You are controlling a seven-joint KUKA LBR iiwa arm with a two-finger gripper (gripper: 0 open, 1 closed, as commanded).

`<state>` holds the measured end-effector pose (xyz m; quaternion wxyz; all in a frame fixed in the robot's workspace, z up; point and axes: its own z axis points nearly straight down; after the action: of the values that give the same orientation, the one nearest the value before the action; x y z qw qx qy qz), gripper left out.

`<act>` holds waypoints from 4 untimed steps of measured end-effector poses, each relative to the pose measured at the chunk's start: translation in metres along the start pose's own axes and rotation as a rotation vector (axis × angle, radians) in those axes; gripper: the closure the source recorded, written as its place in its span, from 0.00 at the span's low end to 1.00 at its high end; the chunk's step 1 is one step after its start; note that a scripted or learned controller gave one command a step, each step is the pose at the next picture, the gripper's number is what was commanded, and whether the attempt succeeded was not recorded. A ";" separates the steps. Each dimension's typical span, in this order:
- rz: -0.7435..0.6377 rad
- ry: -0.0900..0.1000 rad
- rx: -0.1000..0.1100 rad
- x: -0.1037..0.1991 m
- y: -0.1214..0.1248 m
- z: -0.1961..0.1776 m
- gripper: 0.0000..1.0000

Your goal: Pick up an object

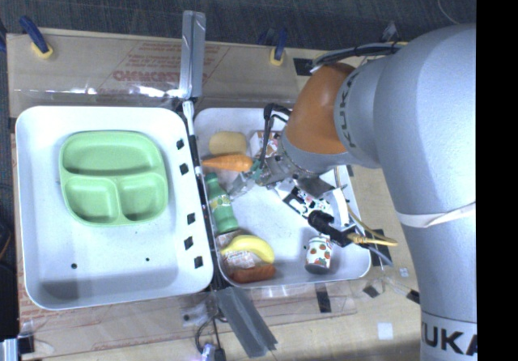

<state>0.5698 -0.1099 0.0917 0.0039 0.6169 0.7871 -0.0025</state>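
The pincer point(261, 172) hangs low in the right bin point(267, 210), its tips at the carrot point(227, 163), which lies at nine o'clock from the wrist; whether it is spread or pinching, I cannot tell. Best to centre on the carrot's thick middle, clear of the bread roll point(227, 142) at twelve and the green bottle point(218, 204) at six. The left bin point(48, 254) carries a green divided tray point(114, 176). The bench point(105, 60) is plywood; the floor behind is dark.

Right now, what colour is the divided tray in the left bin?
Light green: the divided tray shows best in the camera view, against the white left bin.
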 end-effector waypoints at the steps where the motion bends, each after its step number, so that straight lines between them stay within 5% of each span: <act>1: -0.006 0.003 0.003 0.001 0.000 -0.007 1.00; 2: -0.006 0.003 0.003 0.001 0.001 -0.007 0.00; 3: 0.118 0.009 0.004 -0.011 0.053 0.002 0.00; 4: 0.112 0.009 0.006 -0.011 0.054 -0.006 1.00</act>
<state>0.6248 -0.1072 0.0982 -0.0012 0.6601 0.7512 -0.0018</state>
